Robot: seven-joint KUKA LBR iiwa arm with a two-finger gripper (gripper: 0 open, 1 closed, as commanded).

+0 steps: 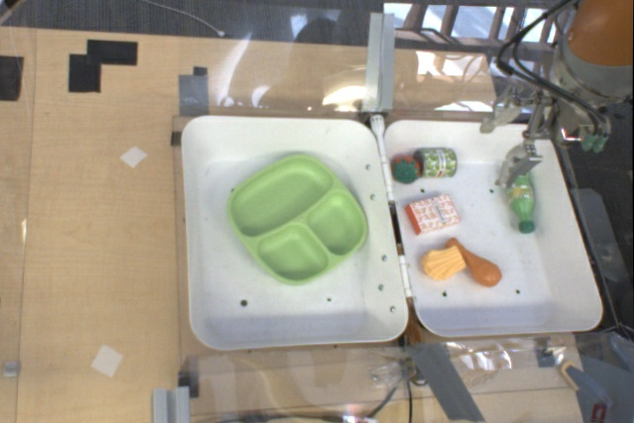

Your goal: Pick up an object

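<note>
Here the gripper [517,165] is lowered onto the green bottle [522,203], right of frame.
Jaw state cannot be told; no grasp is confirmed.

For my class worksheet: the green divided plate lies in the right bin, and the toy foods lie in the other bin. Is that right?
Not quite. The camera view shows the green divided plate in the left bin; the toy foods, such as the small box, lie in the other bin.

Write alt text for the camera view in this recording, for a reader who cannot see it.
The arm's tool hangs over the right bin, just above a green bottle. That bin also holds a small can, a red-and-white box and an orange-and-yellow toy food. The left bin holds a green divided plate.
</note>
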